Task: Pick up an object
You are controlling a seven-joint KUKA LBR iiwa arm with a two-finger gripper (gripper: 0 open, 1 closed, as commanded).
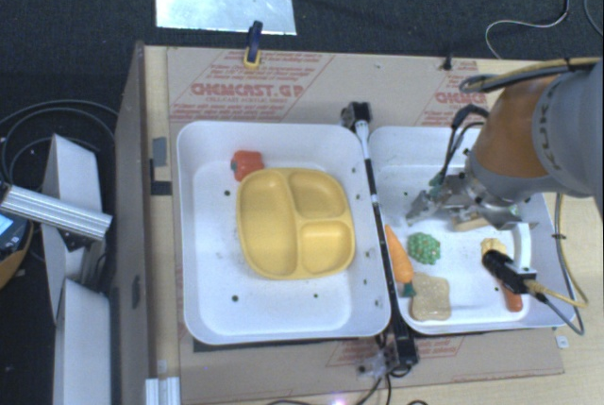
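Observation:
My gripper (pixel 429 205) hangs low over the right bin (pixel 406 153), near its middle, with the grey arm and its orange band reaching in from the right. Just below the gripper lies a green bumpy toy vegetable (pixel 424 248). An orange carrot (pixel 400 256) lies along the bin's left wall. A tan bread slice (pixel 430 297) rests at the front. A pale tan piece (pixel 467 224) shows under the wrist. A small orange-red piece (pixel 512 302) lies at the front right. Nothing is seen between the gripper's tips.
The left bin (pixel 203 205) holds a yellow divided plate (pixel 295 222) and a red-orange object (pixel 246 163) at its back left. A black divider rail (pixel 373 205) runs between the bins. Cardboard surrounds both.

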